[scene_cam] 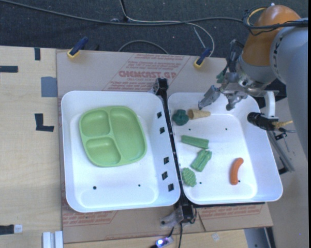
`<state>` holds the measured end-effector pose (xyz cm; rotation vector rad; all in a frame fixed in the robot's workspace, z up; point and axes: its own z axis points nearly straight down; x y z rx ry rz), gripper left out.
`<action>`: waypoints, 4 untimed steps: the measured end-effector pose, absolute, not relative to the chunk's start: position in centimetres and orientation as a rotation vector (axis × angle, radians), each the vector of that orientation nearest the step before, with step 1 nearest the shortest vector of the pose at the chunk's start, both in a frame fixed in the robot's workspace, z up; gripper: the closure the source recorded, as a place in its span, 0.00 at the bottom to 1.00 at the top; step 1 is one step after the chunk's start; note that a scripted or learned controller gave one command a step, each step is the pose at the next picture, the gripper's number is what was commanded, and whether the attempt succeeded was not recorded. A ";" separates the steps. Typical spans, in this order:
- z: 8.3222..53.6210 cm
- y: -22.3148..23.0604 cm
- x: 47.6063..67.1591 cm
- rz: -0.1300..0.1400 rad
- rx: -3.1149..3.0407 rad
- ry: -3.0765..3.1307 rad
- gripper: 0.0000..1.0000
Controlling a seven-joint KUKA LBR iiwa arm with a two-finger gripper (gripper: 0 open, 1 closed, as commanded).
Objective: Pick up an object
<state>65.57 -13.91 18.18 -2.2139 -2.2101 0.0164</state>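
Viewing order: left to right across the bench, from above at a slant.
Left bin (72, 190): a shallow white bin bearing a green divided plate (113, 136) with three compartments, lying toward 11 o'clock of the bin's centre.
Divider: a black strip with clips runs between the two bins, which stand side by side and touching.
Right bin (264, 185): a shallow white bin bearing five small things, all apart from one another except the first two.
Dark green lump (180, 117): rounded, at 10 o'clock in the right bin, just beside the cone.
Cone (199, 114): tan, lying on its side, at 11 o'clock, wide end toward the lump.
Green bar (194, 141): long and flat, near the bin's centre-left.
Ridged green piece (201, 159): tilted, at 7 o'clock of the centre.
Bumpy green piece (189, 177): at 7 o'clock, near the divider.
Sausage (236, 171): orange-red, curved, at 5 o'clock, well apart from the rest.
Gripper (221, 99): at 12 o'clock over the right bin, fingers spread apart, nothing between them; one fingertip is near the cone's narrow end.
Progress: nothing is lifted; every piece rests on the bin floor. Closing on a piece and raising it are left.
Likely target: the cone, judged by nearness alone.
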 end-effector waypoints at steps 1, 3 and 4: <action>19.2 -13.9 65.9 0.002 -2.219 -2.222 0.00; 8.3 -14.2 65.6 0.006 -2.218 -2.222 0.00; 8.6 -14.2 65.7 0.002 -2.221 -2.224 0.00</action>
